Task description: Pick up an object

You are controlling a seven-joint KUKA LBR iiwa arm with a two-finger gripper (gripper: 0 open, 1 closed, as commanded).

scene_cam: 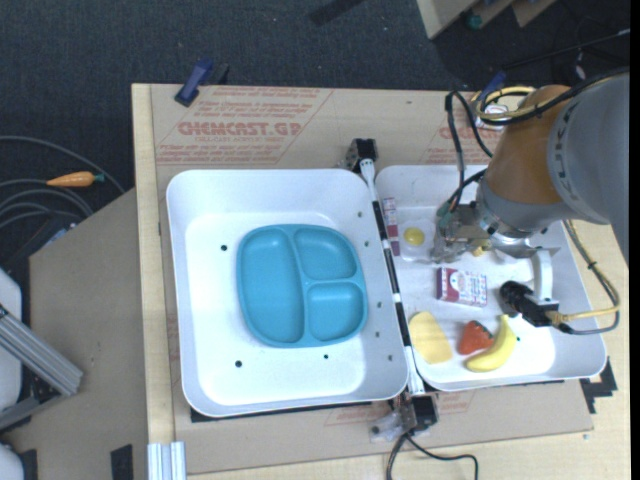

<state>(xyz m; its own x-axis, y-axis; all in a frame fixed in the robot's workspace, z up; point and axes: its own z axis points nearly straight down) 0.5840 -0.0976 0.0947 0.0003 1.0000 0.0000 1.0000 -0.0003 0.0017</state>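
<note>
Nearest the lens: the front rim of the left bin [290, 406], down at six o'clock, and inside that bin a blue divided plate [300, 283] lying flat, well apart from the action.

Right bin: the right bin [580, 363] carries all the small stuff, and that's where the arm is working.

Objects on offer: a banana [497, 348] at the bin's five o'clock, touching a red strawberry-like piece [476, 337] on its nine o'clock side; a pale yellow block [431, 336] at seven o'clock by the dividing wall; a small carton with a dark red and white print [461, 286] near the middle; a little yellow round piece [414, 236] at ten o'clock; a narrow packet [389, 218] up against the wall.

Arm: the grey arm with its orange band [530, 153] comes in from two o'clock and drops into the bin.

Gripper: the gripper [460, 236] sits low, just at twelve o'clock of the carton and three o'clock of the yellow round piece. Can't tell how wide it stands, and nothing visibly caught in it.

Progress: early, by my read. Every object lies on the bin floor; the reach looks made, the grasp and lift are left.

Likely target: the carton or the yellow round piece, too close to call.
</note>
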